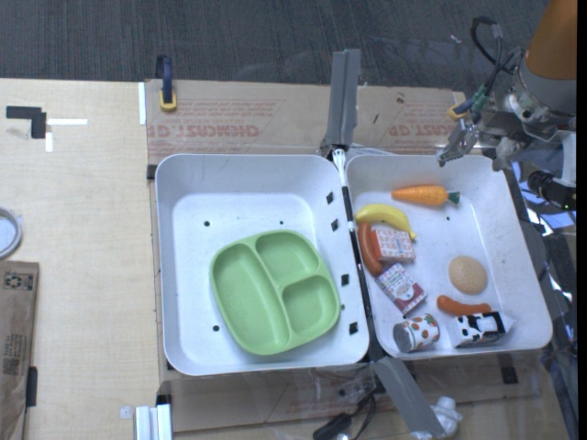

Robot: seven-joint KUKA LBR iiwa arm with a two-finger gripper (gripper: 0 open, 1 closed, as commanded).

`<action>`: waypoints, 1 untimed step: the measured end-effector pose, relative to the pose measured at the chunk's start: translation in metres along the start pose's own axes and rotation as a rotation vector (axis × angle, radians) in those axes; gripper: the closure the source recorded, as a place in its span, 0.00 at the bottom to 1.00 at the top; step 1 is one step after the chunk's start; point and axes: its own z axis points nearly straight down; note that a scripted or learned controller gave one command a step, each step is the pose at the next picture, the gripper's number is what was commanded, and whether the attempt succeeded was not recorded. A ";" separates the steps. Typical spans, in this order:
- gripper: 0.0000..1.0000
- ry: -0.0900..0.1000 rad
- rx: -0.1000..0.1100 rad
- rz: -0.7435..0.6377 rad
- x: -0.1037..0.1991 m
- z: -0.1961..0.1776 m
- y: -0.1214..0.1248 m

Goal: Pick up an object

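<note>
Start at the frame's lower right, where the can (416, 332) and the black-and-white carton (480, 327) crowd the right bin's (514, 246) near wall; further up, the carrot (422, 194) lies alone, its long axis left to right. Your gripper (477, 140) hangs at the upper right over the bin's far rim, fingers spread with nothing between them, so the carrot sits just below and left of it, the closest pick.

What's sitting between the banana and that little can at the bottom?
In the camera view, between the banana and the can lie two small red-and-white packets, with a sausage alongside the upper one.
</note>
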 end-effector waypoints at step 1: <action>0.00 0.000 -0.004 -0.179 0.012 0.156 0.007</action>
